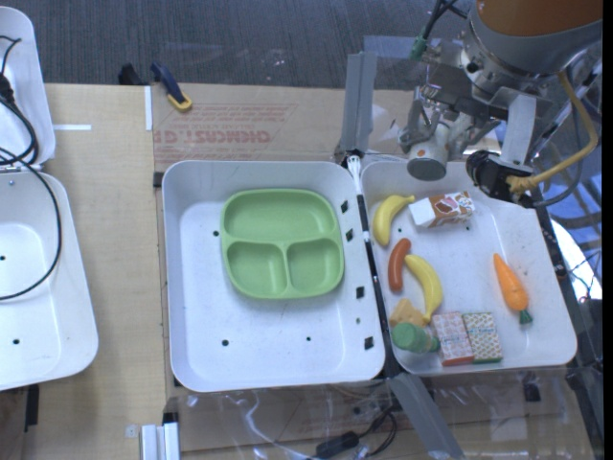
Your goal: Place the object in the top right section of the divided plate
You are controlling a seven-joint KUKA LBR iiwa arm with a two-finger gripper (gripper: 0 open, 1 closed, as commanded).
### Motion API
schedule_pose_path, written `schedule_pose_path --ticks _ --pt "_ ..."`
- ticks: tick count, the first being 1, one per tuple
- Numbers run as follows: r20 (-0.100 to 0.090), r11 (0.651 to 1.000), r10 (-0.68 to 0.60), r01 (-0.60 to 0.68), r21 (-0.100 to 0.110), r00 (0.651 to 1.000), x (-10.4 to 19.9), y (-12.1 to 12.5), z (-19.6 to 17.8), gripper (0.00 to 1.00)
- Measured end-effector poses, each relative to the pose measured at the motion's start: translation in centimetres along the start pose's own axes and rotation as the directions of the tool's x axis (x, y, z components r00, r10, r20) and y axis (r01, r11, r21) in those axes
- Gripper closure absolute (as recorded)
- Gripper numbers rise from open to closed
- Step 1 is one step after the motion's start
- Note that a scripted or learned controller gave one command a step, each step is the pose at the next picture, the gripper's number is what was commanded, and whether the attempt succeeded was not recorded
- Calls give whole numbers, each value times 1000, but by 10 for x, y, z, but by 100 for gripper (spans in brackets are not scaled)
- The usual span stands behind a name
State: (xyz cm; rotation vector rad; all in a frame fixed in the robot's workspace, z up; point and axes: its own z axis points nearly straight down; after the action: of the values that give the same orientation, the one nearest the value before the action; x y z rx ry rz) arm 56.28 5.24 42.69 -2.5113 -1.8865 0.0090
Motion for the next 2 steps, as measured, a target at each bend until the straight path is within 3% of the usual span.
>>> schedule_pose_path --ticks 1,2 --pt "0 995 101 -101 -1 995 -56 17 -13 100" --pt "0 999 48 -48 1 999 -93 25 -12 100"
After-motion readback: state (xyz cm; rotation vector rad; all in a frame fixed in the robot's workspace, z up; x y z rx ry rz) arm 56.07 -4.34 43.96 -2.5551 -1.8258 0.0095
